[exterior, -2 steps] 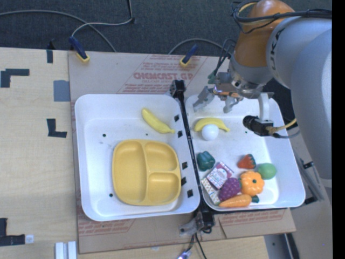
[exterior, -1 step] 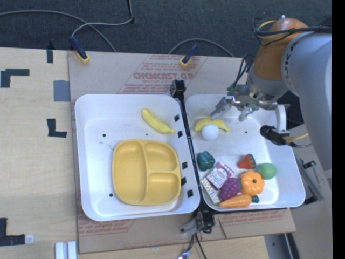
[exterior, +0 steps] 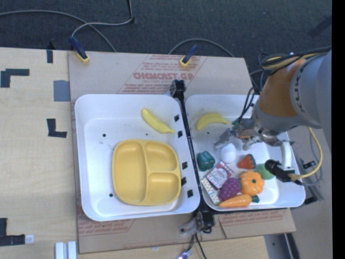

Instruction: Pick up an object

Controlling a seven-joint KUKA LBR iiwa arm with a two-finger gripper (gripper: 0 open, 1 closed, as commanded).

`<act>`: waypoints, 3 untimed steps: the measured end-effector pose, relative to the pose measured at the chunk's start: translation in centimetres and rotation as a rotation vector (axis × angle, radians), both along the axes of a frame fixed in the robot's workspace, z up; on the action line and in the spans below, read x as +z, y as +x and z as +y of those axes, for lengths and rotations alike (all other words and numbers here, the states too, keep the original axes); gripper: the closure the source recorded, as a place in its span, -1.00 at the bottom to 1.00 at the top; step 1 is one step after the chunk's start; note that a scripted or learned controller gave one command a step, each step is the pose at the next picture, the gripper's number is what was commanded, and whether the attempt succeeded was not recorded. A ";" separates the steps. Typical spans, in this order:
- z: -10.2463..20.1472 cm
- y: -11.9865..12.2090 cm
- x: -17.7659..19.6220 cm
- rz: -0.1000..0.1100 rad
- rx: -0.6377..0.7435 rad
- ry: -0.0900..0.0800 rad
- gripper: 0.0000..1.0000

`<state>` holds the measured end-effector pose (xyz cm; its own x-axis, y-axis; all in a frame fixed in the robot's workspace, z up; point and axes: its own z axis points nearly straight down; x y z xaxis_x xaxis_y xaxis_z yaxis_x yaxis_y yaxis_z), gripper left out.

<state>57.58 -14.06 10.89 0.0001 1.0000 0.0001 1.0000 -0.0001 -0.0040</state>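
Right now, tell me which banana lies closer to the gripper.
The banana in the right bin, just left of the gripper. The other banana lies in the left bin, above the yellow tray.

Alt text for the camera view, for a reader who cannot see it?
The grey arm's hand hovers over the right bin by a white egg and a banana. The left bin holds a yellow divided tray and another banana.
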 end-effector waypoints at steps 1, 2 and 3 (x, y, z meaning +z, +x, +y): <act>2.1 7.0 -2.2 -0.009 0.003 0.000 -1.00; 3.6 8.8 -2.4 0.016 -0.001 -0.015 -1.00; 2.1 9.2 -2.3 -0.001 0.002 -0.003 -1.00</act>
<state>66.81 -11.99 8.55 -0.0016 1.0000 -0.0028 1.0000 0.0016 -0.0029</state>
